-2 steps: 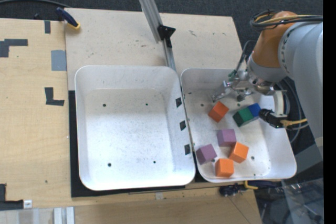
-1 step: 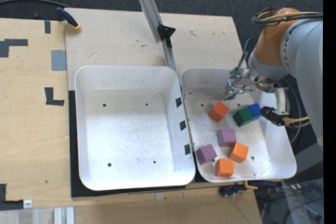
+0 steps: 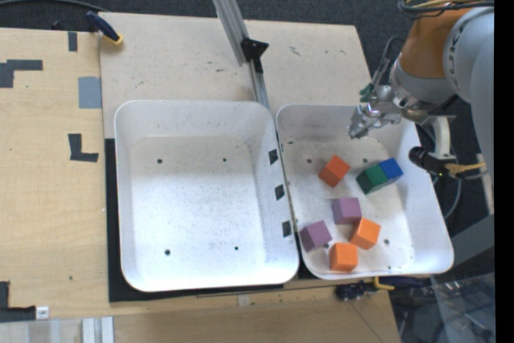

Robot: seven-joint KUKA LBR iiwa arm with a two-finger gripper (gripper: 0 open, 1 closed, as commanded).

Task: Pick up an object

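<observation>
On the desk point(image 3: 185, 68) the left bin point(image 3: 128, 173) stands beside the right bin point(image 3: 426, 245), where purple, orange, green and blue cubes lie, the orange-red cube point(image 3: 335, 170) just under the gripper point(image 3: 363, 127), whose jaws I cannot tell if open or closed.

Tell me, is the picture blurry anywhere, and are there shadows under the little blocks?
In the camera view, the gripper looks a little soft and smeared, too blurry to read its fingers; the blocks, like the orange block and the purple block, look sharper, with only faint, soft shadows on the right bin; the light is even, with no strong glare.
</observation>
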